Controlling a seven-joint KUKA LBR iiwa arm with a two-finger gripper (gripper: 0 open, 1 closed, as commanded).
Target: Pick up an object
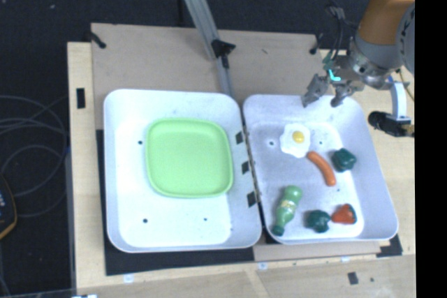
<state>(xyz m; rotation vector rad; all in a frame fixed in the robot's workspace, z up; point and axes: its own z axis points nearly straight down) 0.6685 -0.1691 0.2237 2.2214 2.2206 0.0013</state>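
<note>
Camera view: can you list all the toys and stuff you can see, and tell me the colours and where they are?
bins: two, white, side by side on the bench
plate: one, light green, in the left bin
fried egg: one, white with yellow yolk, far part of the right bin
sausage: one, orange, middle of the right bin
dark green toys: two, one beside the sausage, one at the near edge
bottle: one, green, near left of the right bin
red toy: one, near right corner
arm: one, grey and orange, from the right
fingers: two, dark, spread apart over the right bin's far edge
</note>
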